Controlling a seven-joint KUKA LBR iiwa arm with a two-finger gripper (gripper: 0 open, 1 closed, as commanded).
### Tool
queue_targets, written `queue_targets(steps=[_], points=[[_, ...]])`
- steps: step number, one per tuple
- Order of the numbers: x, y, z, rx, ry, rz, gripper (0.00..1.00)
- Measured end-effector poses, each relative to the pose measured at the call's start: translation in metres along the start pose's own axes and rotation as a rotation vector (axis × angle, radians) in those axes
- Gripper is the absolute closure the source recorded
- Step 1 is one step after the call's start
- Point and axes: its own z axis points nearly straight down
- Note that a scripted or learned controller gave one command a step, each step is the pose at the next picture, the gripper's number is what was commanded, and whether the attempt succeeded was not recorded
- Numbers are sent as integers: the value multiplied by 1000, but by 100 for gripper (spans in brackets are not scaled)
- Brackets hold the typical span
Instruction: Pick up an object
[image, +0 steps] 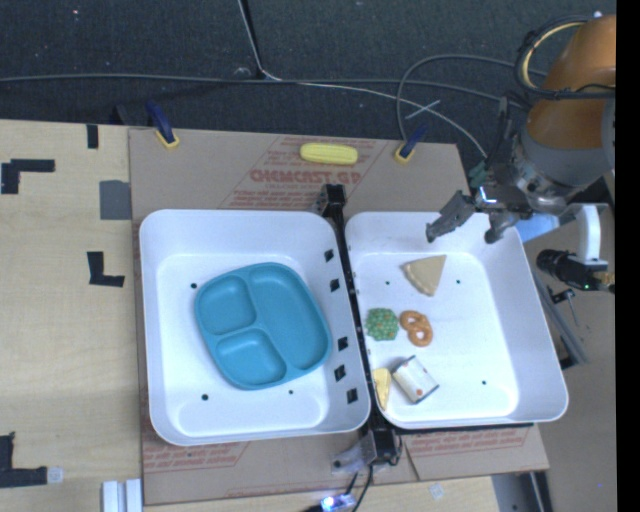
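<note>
My gripper (468, 227) hangs open over the back of the right bin (500, 300), its two dark fingers spread wide with nothing between them. Just in front of it lies a tan wedge of cheese (427, 273). Further forward sit a green broccoli piece (381, 323) and an orange pretzel (416, 327). Near the bin's front are a small white-and-brown can (415, 380) and a yellow piece (382, 386) against the left wall.
The left bin (175, 260) holds a blue divided plate (262, 323). A yellow banana-like object (329, 153) lies on the cardboard behind the bins. Cables loop above the arm at the upper right. A black divider strip runs between the bins.
</note>
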Motion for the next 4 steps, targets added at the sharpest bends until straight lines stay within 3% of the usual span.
queue_targets(steps=[3,4], points=[[-10,-4,177,6,1,1,0],[-9,-2,163,1,0,-1,100]])
